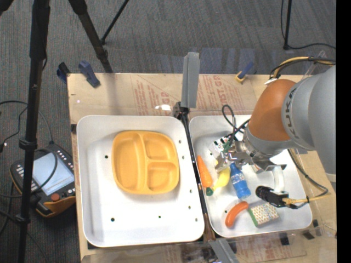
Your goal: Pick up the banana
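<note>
Because the banana (222,178) is wedged between the carrot (204,172) and blue bottle (239,182) in the right bin (299,201), a neighbour could be seized instead; the jaws' opening cannot be told.

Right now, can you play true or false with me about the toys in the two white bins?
1. The yellow plate lies in the left bin. True.
2. The banana lies on the yellow plate. False: it lies in the right bin, between the carrot and the blue bottle.
3. The carrot lies near the right bin's left wall. True.
4. The red sausage is in the left bin. False: it lies near the front of the right bin.
5. The gripper is over the right bin, close above the banana. True.
</note>
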`<state>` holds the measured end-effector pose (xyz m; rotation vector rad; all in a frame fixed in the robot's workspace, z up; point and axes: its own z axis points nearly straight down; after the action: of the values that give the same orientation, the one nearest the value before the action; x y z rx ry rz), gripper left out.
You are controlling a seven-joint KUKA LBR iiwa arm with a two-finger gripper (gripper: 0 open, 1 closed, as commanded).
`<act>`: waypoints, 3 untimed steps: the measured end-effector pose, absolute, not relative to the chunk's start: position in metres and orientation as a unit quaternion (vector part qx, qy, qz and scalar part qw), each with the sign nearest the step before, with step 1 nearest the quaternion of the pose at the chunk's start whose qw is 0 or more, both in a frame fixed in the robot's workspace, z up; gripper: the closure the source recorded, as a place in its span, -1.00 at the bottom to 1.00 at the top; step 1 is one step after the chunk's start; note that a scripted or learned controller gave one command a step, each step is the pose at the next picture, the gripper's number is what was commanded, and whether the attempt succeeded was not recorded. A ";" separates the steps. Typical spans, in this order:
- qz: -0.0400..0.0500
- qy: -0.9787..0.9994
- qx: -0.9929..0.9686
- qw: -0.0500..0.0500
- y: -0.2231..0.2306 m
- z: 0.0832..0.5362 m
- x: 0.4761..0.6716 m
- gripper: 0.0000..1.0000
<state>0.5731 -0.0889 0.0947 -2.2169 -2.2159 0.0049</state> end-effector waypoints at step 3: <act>0.001 -0.700 -0.714 0.001 -0.026 0.272 0.539 -1.00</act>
<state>0.5391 -0.0261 0.2719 -2.2423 -2.1975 0.0042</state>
